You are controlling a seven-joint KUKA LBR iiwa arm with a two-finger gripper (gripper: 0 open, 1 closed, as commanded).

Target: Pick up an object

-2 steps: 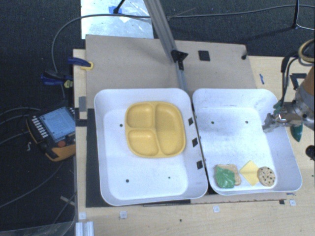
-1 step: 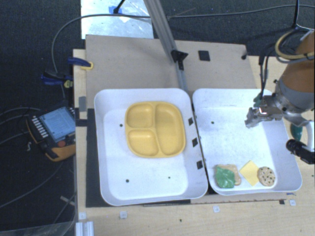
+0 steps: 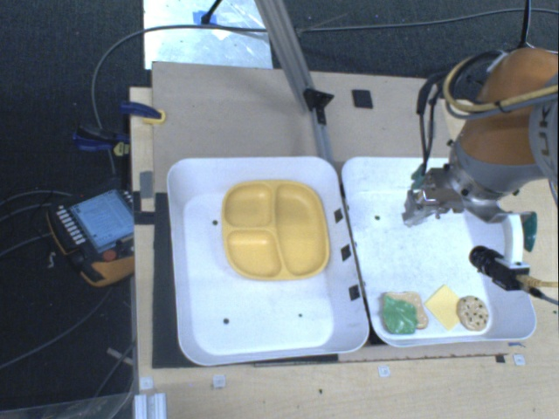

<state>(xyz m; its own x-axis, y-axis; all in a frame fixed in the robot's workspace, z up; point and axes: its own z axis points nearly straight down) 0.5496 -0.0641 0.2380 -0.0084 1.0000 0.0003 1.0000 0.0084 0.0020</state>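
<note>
Three toy foods lie along the front edge of the right bin (image 3: 384, 243): a green and tan sandwich piece (image 3: 402, 312), a yellow cheese slice (image 3: 443, 307) and a round speckled cookie (image 3: 472, 312). My gripper (image 3: 419, 209) hangs over the back middle of that bin, well behind the foods and apart from them. I see nothing in it. The grey and orange arm (image 3: 507, 120) reaches in from the right above it.
In the left bin (image 3: 262, 321) sits a yellow divided plate (image 3: 275, 230). A grey pole (image 3: 288, 51) slants down to the gap between the bins. Clamps and a blue-screened device (image 3: 96, 225) lie off the bench at left.
</note>
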